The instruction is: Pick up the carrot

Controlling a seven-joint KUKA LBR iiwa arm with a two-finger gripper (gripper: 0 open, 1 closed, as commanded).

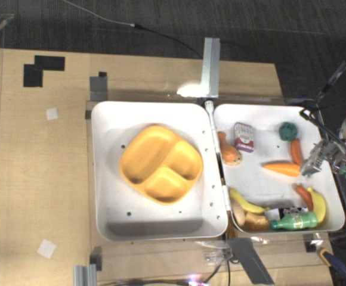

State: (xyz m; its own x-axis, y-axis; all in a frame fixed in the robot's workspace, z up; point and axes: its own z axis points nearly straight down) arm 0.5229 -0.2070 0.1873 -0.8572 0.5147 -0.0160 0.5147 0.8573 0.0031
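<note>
Carrot: the long orange tapered plastic carrot [282, 169] lies flat on the floor of the right-hand shallow white bin [259, 186], its thick end towards the fingers and its tip pointing away from them.
Gripper: the grey two-finger gripper [311, 165] hangs low over the right side of that bin, its tips just beside the carrot's near end, possibly touching it.
Fingers: too small and blurred to judge their spread; nothing can be seen clamped between them.
Done: as far as I can judge, only the approach; the arm has its tool down at the right object.
Left: the grasp itself and the lift; the carrot rests on the bin floor and is not yet raised.
Beside the fingers: a short orange-red carrot-like piece [296, 152] stands just beyond the tips, with a dark green round vegetable [288, 131] past it.
Below the fingers: a small red chilli-shaped piece [303, 195] and a yellow plastic banana [318, 205] lie close by, with a green plastic bottle [294, 221] further on against the bin's near wall.
Far from the fingers: a small pink-and-white carton [243, 137], a brown pear-shaped piece [229, 154], a second yellow banana [245, 202] and a tan potato-like lump [255, 220] sit across the bin.
Other bin: a yellow divided plastic plate [161, 164] lies in the left-hand white bin [110, 177], well apart from the fingers.
Risk: the neighbouring orange-red piece is near enough that a closing grasp could, in my view, catch it instead.
</note>
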